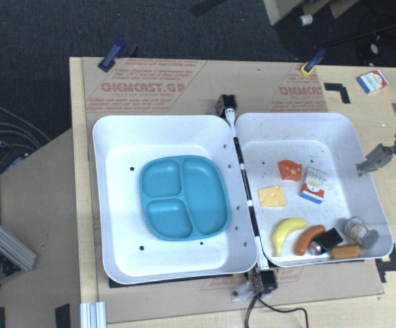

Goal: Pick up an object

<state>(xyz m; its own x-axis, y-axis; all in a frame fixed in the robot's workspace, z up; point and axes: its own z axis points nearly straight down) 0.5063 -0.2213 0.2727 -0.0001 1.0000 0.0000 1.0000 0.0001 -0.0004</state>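
Right bin [362, 157] holding banana [287, 234], sausage [309, 238], cheese [272, 196], red block [289, 171], small carton [314, 185], gripper [379, 157] at bin's right rim, grip state unclear, blue plate [183, 197] in bin beside.

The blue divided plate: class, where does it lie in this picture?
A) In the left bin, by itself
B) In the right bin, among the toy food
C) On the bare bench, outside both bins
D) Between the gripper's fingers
A: the blue divided plate lies flat on the floor of the left bin, while the banana and the other small items sit in the right bin.
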